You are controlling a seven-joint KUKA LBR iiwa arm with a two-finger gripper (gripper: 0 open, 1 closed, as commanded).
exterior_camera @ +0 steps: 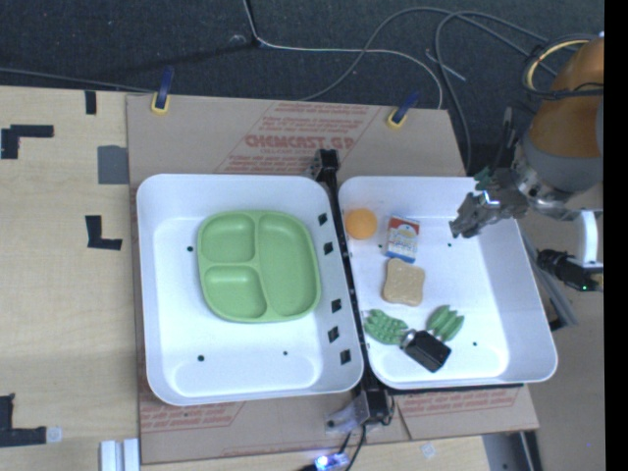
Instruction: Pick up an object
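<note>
Left bin [157,263]: well off to my left in the camera view, the farther of the two white bins from me.
Right bin [510,292]: I hang over its upper right part, just inside its far rim.
My arm [567,116]: it comes in from the right edge, orange band uppermost, grey wrist below, bent down and leftward toward the bin.
Green plate [260,265]: three compartments, lying flat in the left bin, far to my left.
My gripper [469,216]: dark, pointing down-left over bare white floor; nothing lies between my fingers, and whether they stand apart or together I cannot tell.
Tan sponge-like square [403,284]: below and left of me, well apart.
Small carton [401,237]: red, white and blue, left of me, just above the tan square.
Green pods: one [386,326] lower left, another [445,321] almost straight below me.
Black block [428,349]: between those pods, touching the left one.
Orange ball [361,224]: farthest left in my bin, by the divider.
</note>
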